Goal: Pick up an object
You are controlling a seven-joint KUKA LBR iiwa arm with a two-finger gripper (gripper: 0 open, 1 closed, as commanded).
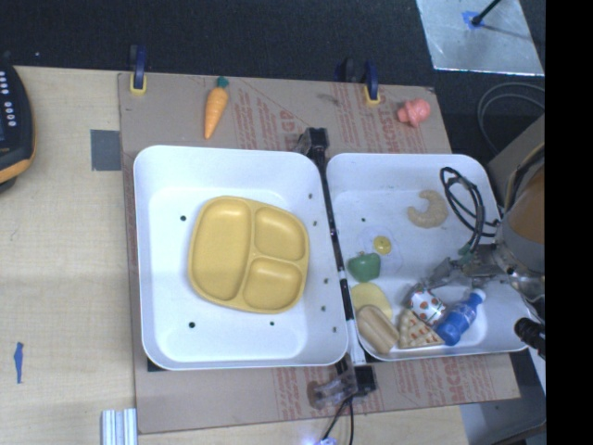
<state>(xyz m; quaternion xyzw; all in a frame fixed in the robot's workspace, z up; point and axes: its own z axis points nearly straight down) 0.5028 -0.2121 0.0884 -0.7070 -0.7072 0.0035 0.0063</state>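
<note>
Grey pincer (454, 272) low over right bin (398, 170), jaw state unclear; approach step, needing descent onto blue bottle (460, 320).

Faint red print runs in diagonal lines across the cardboard sheet (278, 109) under the bins, but the letters are too small and blurred to read. A dark device (13, 119) at the left edge carries rows of light keys whose markings cannot be made out. No other text, label or number is legible.
</note>
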